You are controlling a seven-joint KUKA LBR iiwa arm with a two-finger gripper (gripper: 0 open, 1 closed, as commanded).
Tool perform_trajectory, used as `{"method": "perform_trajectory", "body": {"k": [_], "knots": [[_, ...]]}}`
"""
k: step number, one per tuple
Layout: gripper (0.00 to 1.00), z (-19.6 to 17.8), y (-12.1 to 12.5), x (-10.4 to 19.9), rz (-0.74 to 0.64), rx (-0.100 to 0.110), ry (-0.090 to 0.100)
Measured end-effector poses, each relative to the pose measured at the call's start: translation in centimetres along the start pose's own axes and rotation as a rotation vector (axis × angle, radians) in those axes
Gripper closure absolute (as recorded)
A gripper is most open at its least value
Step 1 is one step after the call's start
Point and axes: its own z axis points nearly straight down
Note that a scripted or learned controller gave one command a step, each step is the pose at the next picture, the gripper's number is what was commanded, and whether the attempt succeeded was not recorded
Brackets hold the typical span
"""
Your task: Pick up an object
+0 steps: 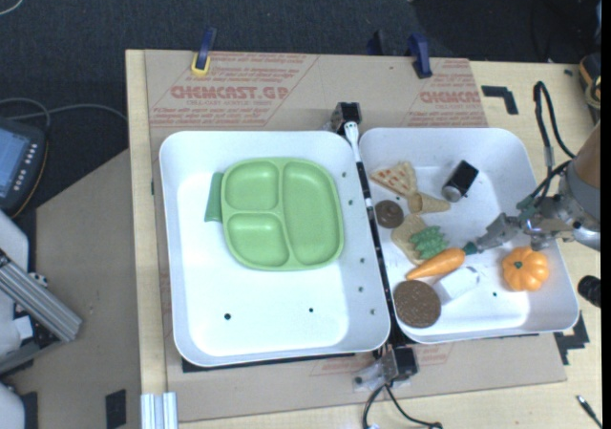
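Fingers (498,231) sit low in the right bin (506,145), pointing left; can't tell how wide they stand, nothing seen between them. Left bin (181,255) carries a green divided plate (282,212). Carrot (435,265) lies just left of the tips, apart. Small orange pumpkin (526,268) sits just below the gripper (503,229), beside it, not gripped.

A divided plate (283,212) sits in the left bin (191,312). In the right bin (506,145), a pizza slice (397,178) lies near the back left corner, a carrot (435,265) centrally, a pumpkin (525,269) by the right edge.
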Motion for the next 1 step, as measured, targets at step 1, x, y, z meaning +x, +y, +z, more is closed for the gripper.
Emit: {"method": "perform_trajectory", "body": {"k": [1], "knots": [[0.00,4.75,0.00,1.02,-0.002,-0.002,0.001]]}}
